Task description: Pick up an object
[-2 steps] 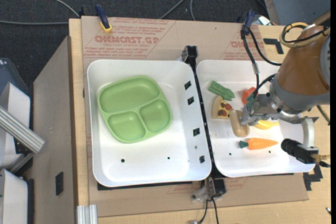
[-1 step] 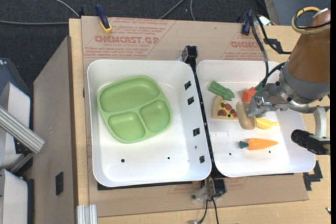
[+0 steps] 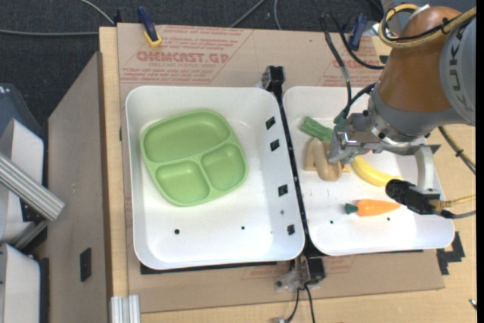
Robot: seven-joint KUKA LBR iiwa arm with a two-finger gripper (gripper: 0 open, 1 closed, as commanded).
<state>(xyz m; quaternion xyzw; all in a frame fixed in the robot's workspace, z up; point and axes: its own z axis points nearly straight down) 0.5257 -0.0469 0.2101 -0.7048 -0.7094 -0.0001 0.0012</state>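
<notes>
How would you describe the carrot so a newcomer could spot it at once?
Find the right-hand white bin, the one the arm reaches over. Near its front edge lies the carrot: orange with a green stub, pointed, unlike the yellow banana just behind it.

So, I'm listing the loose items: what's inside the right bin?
The right bin holds a carrot, a banana, a tan piece and a green piece. The pincer and arm cover whatever lies beneath them.
</notes>
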